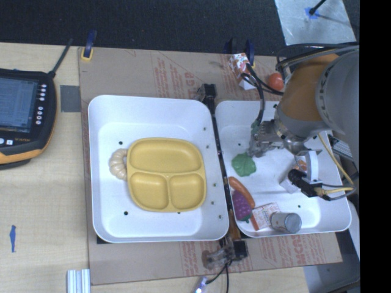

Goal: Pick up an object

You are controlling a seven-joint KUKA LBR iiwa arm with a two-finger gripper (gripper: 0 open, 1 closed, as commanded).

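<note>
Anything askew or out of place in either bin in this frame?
Mostly no. One oddity: a beige ridged item in the left bin sits wedged under the rim of the yellow tray, partly hidden. In the right bin, a can lies on its side beside a small packet. Nothing looks spilled or broken.

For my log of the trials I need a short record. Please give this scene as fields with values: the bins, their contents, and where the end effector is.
left bin: shallow white plastic bin holding a yellow three-compartment plastic tray and a beige ridged object touching the tray's left edge
right bin: shallow white plastic bin holding a green soft lump, a purple grape-like toy, an orange sausage-shaped toy, a small grey metal can
end effector: over the right bin, just above and right of the green lump
object held: none visible
</note>
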